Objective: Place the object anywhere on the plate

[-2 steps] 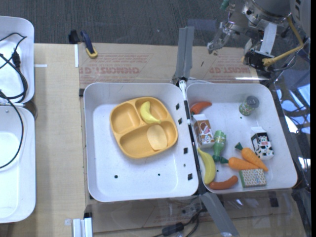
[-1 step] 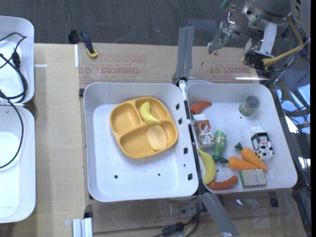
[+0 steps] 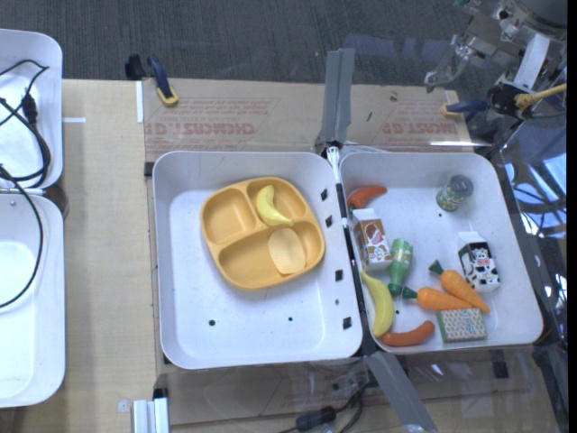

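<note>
**Arm waits high as plate fills**

The gripper [image 3: 469,57] hovers at one o'clock above the bins; whether it holds anything cannot be told. A small banana [image 3: 270,206] lies on the yellow plate [image 3: 221,242]. Crowded toys at four o'clock risk a mis-grasp.

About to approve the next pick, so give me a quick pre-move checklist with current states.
1. Plate sits flat in the left bin: ok.
2. Plate has free space; a banana and a pale slice fill two compartments, one is free: ok.
3. Objects available in the right bin, e.g. carrot, green bottle: ok.
4. Gripper raised behind the bins: ok.
5. Gripper fingers' state: cannot tell.
</note>
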`<state>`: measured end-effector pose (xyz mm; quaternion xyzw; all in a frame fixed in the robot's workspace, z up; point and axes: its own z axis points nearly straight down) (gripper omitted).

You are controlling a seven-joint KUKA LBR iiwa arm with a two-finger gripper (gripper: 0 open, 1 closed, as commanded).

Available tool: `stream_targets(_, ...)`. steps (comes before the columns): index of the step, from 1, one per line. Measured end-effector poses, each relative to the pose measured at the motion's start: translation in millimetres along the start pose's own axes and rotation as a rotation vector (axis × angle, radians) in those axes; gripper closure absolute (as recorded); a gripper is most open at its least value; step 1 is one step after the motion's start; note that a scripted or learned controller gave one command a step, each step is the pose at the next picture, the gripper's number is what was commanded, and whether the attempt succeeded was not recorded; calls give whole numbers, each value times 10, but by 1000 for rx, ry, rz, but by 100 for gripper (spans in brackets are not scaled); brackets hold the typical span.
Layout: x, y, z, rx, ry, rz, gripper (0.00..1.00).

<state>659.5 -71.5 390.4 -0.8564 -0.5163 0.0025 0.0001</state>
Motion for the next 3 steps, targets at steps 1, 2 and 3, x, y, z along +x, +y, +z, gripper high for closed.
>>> stream_targets(1, -991, 520, -22, 2, 0, 61, 0)
stream_targets(2, -1170, 620, -26, 2, 0, 388, 0)
stream_targets(3, -1170, 620, -25, 3, 0, 389, 0)
